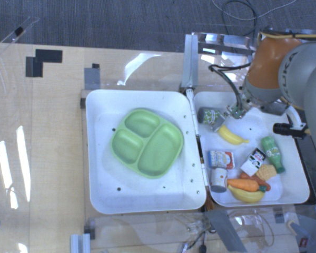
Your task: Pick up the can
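A silver can (209, 115) with a green label lies on its side at the far left of the right bin (300, 191). My gripper (235, 111) hangs just to the right of the can, over the bin's back part, above the near end of a yellow banana (231, 135). The grey arm with its orange band (266, 62) comes in from the upper right. Nothing shows as held by the gripper.
The right bin also holds a white carton (220, 158), a small grey cylinder (218, 178), a carrot (245, 184), a second banana (247, 195), a green bottle (272, 153), a small box (253, 163) and a cracker (266, 172). A green divided plate (147, 142) lies in the left bin (100, 194).
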`<state>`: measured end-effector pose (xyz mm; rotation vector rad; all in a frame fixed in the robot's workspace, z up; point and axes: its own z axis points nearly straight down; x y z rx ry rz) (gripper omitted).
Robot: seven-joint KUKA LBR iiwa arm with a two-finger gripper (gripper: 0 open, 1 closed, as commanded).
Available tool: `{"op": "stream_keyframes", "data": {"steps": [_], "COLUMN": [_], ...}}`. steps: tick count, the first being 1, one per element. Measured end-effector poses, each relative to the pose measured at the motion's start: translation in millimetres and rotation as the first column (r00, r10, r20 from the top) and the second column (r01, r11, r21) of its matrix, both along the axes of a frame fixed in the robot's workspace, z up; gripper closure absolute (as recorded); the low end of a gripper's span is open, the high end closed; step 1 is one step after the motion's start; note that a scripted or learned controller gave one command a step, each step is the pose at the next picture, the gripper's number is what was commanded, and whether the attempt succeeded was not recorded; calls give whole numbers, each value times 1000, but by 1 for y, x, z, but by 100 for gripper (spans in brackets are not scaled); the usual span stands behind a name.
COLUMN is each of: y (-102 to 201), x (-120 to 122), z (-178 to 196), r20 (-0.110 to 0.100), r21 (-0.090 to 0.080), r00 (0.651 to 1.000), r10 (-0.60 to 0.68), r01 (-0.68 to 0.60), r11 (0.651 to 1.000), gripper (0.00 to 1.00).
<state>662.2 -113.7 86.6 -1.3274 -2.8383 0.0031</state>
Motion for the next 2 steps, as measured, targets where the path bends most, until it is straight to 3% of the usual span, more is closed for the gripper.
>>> {"op": "stream_keyframes", "data": {"steps": [1, 2], "y": [10, 12], "x": [1, -1], "z": [1, -1], "r20": [5, -18], "r21": [-17, -22], "r00": [988, 893], "r10": [-155, -450], "r01": [155, 449], "r11": [988, 893], "gripper": [0, 0]}}
